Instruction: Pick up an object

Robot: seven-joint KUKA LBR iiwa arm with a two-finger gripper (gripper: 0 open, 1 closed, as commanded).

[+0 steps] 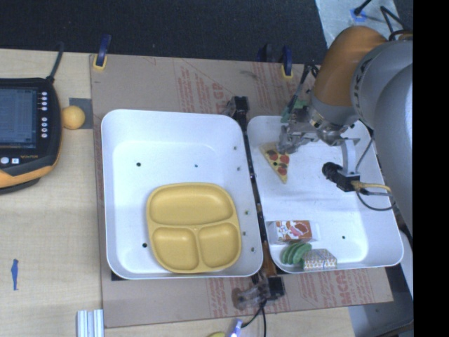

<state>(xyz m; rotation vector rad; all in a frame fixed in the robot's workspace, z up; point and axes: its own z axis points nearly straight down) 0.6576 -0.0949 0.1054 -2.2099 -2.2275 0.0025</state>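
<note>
The pincer (pixel 289 144) hangs low over the far end of the right bin (pixel 365 258), right at the wide crust end of the pizza slice (pixel 278 162). Whether it is released or clenched I cannot tell (the wrist hides it). The slice lies flat on the bin floor near the left wall, its long axis running from the pincer toward the near edge, tip pointing nearward and slightly right. A short descent would likely meet the crust end, not the middle.
</note>
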